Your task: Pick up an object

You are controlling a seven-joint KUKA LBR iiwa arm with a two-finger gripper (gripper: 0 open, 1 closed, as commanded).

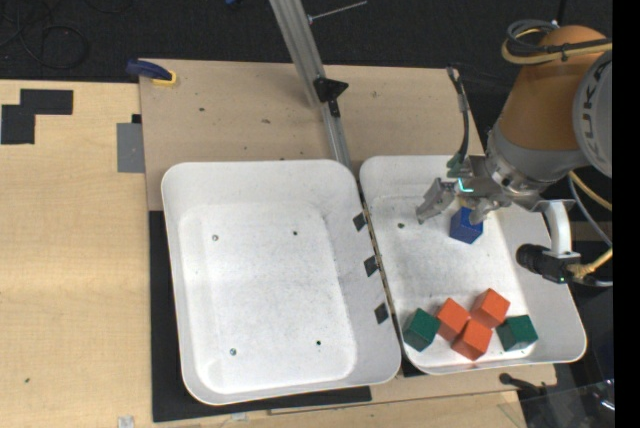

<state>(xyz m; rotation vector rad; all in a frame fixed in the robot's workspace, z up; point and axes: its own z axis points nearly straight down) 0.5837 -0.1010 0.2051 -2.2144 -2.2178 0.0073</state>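
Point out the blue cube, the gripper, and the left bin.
blue cube [465,230], camera view, its visible front face.
gripper [455,205], camera view, midway between its fingertips.
left bin [262,169], camera view, its far rim.

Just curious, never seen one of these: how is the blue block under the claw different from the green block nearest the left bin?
The blue block sits alone beneath the claw; the green block touches an orange block in the cluster. Blue lies farther up the right bin, green near its lower edge. Both look like small cubes.
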